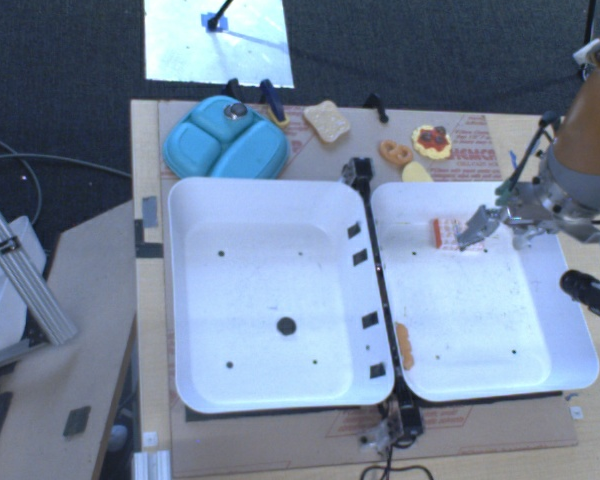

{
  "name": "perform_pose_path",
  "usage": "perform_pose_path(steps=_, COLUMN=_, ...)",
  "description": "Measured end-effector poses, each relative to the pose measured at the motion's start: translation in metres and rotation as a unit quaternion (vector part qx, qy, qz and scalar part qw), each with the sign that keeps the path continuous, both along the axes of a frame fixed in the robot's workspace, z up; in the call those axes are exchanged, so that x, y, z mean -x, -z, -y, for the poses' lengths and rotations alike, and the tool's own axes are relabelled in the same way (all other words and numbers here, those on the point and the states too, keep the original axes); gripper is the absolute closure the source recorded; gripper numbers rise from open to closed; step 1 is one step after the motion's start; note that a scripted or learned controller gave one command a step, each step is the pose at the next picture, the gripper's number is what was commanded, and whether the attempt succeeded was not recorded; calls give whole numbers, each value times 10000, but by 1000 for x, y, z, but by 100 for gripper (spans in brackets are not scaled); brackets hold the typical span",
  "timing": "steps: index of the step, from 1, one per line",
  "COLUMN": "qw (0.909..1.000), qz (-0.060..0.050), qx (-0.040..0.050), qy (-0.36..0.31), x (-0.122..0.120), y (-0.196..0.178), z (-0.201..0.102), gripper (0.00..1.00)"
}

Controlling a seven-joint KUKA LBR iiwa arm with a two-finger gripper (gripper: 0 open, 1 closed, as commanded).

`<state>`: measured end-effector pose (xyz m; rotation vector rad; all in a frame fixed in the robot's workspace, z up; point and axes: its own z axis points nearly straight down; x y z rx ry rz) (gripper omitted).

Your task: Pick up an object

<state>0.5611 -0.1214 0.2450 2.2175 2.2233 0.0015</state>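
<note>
Red-and-white packet (446,232) lies flat in the right bin (540,368), upper left area. Gripper (474,234) sits just right of it, fingertips touching or nearly so. Can't tell how far it's open; nothing visibly gripped.

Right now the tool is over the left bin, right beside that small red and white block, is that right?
Not quite. The tool is over the right bin, not the left one. The camera view shows it beside the small red and white block, which lies near that bin's back wall. Whether it touches the block is unclear.
</note>
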Motion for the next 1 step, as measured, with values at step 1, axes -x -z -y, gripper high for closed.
perform_pose_path(steps=1, qw=10000, qz=-9, qx=11, qy=23, x=-54, y=130, z=69, gripper=0)
